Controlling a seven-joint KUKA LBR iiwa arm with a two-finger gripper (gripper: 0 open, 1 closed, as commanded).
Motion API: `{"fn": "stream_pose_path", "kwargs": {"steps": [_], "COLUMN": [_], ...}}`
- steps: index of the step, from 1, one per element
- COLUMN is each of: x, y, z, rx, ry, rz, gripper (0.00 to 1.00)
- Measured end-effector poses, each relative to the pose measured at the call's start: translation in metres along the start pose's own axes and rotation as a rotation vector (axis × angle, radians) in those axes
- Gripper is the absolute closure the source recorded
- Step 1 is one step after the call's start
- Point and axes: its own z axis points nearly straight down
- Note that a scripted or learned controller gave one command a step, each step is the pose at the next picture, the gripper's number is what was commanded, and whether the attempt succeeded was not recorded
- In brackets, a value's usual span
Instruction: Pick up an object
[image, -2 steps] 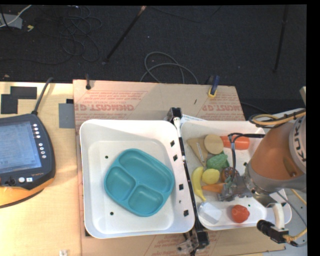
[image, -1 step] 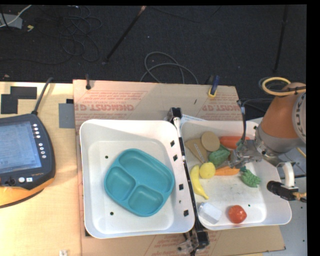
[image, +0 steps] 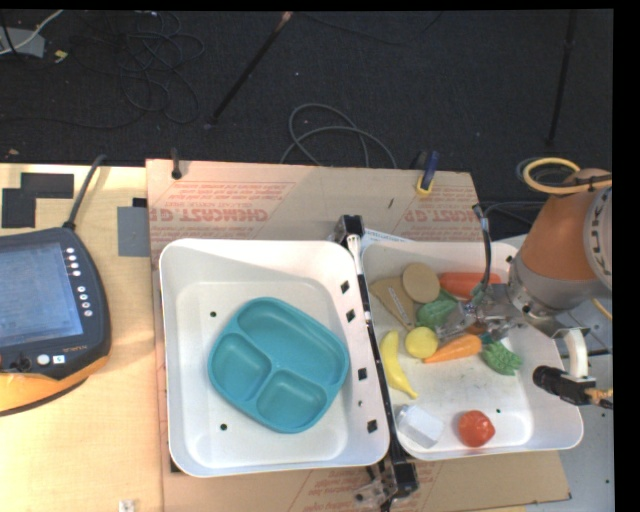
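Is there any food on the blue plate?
No, it has none. The blue plate lies flat in the left bin, its three sections bare. The toy food is in the right bin.

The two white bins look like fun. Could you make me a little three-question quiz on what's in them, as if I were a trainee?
1. True or false: the teal plastic divided plate lies in the left white bin.
2. Which toy lies closest to the near edge of the right white bin?
A. the orange plastic carrot
B. the red plastic tomato
C. the yellow plastic banana
3. Fill in: the arm's pincer is down among the toy food near the middle of the ____ bin.

Key: 1 true; 2 B; 3 right.
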Motion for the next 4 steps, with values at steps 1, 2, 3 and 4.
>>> {"fn": "stream_pose_path", "kwargs": {"steps": [1, 2, 3, 4], "x": [-0.008, -0.044, -0.043, -0.042], "y": [-0.004, 0.028, 0.074, 0.050], "z": [0.033, 0.037, 0.038, 0.039], "rx": [-0.014, -0.005, -0.003, 0.002], "ry": [-0.009, -0.003, 0.000, 0.001], "rz": [0.001, -0.001, -0.002, -0.001], "gripper": [0.00, 0.00, 0.00, 0.00]}}
